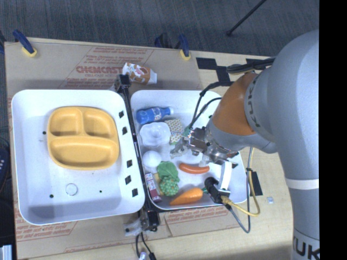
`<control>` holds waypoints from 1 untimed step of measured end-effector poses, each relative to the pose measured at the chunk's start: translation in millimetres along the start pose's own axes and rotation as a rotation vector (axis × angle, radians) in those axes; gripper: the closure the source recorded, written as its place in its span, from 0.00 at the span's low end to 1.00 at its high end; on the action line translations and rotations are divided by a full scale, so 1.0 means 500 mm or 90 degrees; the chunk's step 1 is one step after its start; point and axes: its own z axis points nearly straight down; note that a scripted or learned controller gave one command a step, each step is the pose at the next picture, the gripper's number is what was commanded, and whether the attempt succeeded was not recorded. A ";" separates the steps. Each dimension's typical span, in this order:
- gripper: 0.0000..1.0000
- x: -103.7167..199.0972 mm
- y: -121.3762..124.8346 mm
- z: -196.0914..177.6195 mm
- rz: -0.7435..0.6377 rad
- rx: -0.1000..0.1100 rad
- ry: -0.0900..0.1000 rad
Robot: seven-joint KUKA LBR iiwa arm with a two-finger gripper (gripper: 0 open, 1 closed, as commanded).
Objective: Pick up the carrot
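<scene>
The orange carrot (pixel 187 196) lies on its side at the front edge of the right bin (pixel 209 97), its thin end pointing left. My gripper (pixel 184 144) hangs over the middle of that bin, above and behind the carrot and clearly apart from it. Nothing shows in its grasp. Between the gripper and the carrot lies a reddish sausage (pixel 193 168). The grey wrist with its orange band covers the bin's right side.
Also in the right bin are a blue bottle (pixel 153 114), a clear cup (pixel 154 133), a white ball (pixel 151 158), a green leafy toy (pixel 168 177) left of the carrot and a small red bar (pixel 150 187). A yellow divided tray (pixel 83 136) sits in the left bin (pixel 27 161).
</scene>
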 end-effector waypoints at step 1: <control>0.00 -0.085 -0.046 0.073 -0.051 0.000 0.000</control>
